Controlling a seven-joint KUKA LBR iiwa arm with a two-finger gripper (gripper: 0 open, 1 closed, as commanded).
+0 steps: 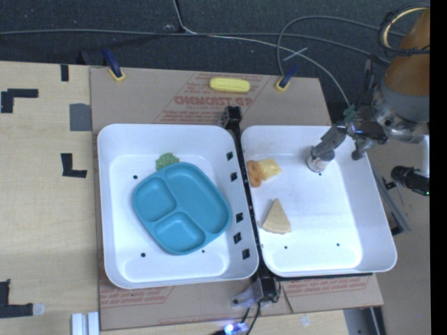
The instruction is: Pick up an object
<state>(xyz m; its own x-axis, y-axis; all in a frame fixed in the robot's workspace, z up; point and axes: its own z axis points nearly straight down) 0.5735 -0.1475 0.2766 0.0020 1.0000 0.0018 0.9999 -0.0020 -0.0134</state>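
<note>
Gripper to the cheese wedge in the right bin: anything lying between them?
Camera view: only bare white bin floor lies between the gripper and the cheese wedge. The orange pastry piece sits off to the left of that line.

We see a pale wooden tabletop (42,208) with black tape marks, overlaid by a brown cardboard sheet (202,100) printed in red. Behind lies dark grey carpeted floor (105,12), crossed by thin cables (230,39). Lighting is even.

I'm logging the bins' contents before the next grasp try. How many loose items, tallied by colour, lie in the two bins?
Blue: 1, the divided plate
Green: 1, the small leafy piece
Orange-yellow: 1, the lumpy piece
Pale yellow: 1, the wedge
Total: 4
</note>
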